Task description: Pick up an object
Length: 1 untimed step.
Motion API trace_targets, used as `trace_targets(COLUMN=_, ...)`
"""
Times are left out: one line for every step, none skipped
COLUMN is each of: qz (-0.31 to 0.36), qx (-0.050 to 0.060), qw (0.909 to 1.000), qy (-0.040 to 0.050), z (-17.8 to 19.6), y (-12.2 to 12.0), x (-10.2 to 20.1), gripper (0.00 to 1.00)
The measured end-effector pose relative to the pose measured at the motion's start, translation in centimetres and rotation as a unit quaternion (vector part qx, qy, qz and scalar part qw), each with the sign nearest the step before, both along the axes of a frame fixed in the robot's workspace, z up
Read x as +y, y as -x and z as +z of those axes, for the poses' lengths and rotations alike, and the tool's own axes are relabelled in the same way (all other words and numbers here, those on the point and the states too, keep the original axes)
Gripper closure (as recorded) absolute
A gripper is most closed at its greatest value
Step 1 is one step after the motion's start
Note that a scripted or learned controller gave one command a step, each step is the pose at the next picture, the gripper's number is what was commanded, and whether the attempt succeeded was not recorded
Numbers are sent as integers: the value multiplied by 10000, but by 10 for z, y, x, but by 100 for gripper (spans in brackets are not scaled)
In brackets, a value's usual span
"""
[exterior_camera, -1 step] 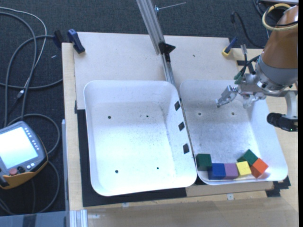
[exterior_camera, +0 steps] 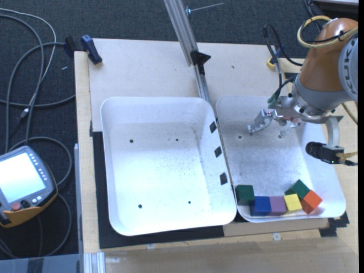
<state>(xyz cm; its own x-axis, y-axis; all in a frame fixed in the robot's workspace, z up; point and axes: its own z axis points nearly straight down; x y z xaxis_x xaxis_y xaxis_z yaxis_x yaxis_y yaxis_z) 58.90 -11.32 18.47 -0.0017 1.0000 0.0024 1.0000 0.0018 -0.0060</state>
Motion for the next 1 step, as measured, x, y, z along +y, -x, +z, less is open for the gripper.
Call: trace_targets(qz=-36, qx=-33, qw=10000, qy=32, z=-24, y=-8, x=-74, gripper=0)
